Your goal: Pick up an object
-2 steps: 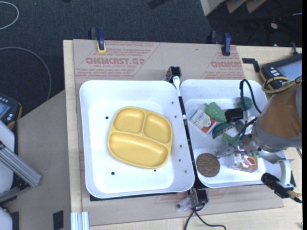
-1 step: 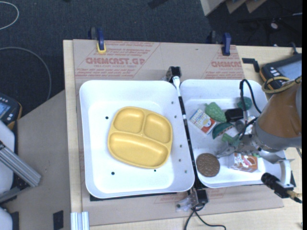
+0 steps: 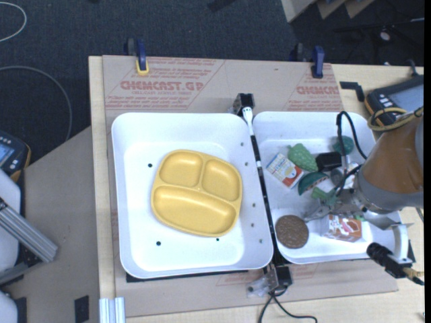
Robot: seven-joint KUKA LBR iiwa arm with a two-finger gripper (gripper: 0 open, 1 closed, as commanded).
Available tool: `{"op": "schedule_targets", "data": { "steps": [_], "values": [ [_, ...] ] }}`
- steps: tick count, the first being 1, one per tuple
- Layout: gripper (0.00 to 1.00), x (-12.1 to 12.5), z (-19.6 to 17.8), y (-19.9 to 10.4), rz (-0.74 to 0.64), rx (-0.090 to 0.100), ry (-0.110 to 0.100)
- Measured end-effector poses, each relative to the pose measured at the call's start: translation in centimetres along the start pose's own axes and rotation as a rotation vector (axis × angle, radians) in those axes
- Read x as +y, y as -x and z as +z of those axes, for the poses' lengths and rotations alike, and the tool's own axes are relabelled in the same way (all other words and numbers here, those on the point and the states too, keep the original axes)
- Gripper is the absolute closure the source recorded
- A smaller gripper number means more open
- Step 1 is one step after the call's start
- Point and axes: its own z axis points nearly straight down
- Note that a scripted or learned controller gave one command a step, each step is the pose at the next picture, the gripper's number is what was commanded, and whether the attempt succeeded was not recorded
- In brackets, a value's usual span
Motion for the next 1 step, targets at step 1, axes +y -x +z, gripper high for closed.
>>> {"op": "schedule_targets", "data": {
  "steps": [1],
  "values": [
    [0.00, 0.00, 0.00, 0.00, 0.000, 0.000, 0.000]
  ]
}}
